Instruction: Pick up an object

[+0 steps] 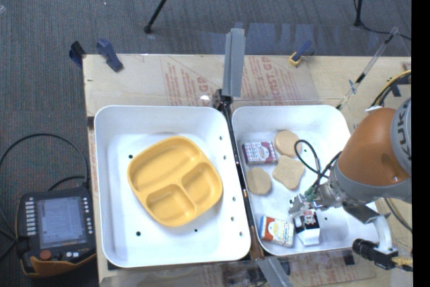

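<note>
My gripper (306,217) is low in the front part of the right bin (336,119), at the end of the grey arm with the orange band (371,154). Directly under it lies a small black and white object (310,234), partly covered by the gripper. A white and orange carton (276,230) lies just left of it. Farther back are a toast-shaped tan piece (289,173), a round tan piece (259,181), another tan piece (286,142) and a dark red packet (259,152).
The left bin (111,144) holds a yellow divided plate (175,180). A grey post (234,64) stands behind the wall between the bins. A cable (306,151) loops above the tan pieces. A teach pendant (57,222) lies off the bench at the left.
</note>
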Robot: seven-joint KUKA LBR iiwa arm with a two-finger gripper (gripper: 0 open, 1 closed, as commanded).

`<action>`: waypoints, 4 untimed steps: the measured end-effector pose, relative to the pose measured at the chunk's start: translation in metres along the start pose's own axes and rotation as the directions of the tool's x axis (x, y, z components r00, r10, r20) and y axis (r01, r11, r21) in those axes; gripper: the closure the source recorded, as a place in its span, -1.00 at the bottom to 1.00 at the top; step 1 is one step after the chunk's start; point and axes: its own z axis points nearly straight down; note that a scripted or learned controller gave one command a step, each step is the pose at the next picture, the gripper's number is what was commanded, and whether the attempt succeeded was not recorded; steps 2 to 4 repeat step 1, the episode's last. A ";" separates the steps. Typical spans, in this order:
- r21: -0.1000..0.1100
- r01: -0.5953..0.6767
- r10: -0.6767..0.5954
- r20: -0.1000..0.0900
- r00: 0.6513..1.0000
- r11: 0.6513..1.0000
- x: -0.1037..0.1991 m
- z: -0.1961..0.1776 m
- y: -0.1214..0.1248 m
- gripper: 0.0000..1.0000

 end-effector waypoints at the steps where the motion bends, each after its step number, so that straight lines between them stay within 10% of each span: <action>1: -0.001 0.077 -0.077 0.003 0.997 0.997 0.051 -0.110 0.050 1.00; 4: -0.001 0.077 -0.077 0.003 0.997 0.997 0.051 -0.110 0.050 1.00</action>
